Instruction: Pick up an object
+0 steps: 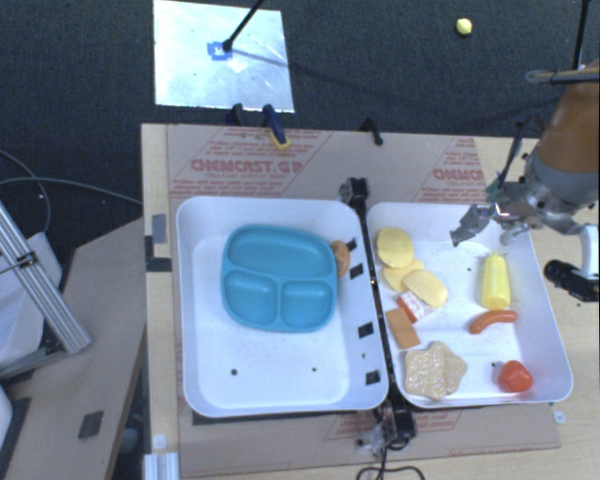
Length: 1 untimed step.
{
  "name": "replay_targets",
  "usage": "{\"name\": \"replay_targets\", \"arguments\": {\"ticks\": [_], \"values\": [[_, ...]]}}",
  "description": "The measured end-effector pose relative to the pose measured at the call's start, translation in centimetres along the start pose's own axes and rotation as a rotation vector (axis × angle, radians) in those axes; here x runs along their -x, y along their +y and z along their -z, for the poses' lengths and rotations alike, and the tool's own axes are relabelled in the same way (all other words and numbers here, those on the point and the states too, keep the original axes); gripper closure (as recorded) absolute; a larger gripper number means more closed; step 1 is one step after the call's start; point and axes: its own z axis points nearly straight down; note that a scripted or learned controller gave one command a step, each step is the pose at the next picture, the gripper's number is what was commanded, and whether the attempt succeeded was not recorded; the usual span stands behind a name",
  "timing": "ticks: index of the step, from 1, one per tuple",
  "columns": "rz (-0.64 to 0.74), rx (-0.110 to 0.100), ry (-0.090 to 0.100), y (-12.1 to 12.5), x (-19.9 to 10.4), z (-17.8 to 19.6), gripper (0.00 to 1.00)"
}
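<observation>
My gripper hangs over the far part of the right bin, open, with nothing between its fingers. Just in front of it lies a yellow cylinder, and a red sausage lies nearer still. A red tomato sits in the bin's near right corner. To the left are a round yellow piece, two more yellow pieces, a small red and white pack, an orange slab and a tan biscuit.
The left bin holds a blue divided plate and a small orange item by the divider. A foil sheet and a yellow ball lie on the dark floor beyond the bench.
</observation>
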Motion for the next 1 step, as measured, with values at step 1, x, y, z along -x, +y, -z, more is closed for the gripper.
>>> {"name": "replay_targets", "arguments": {"ticks": [1], "values": [[0.006, -0.004, 0.003, 6.32, -6.08, -14.57, 0.00]]}}
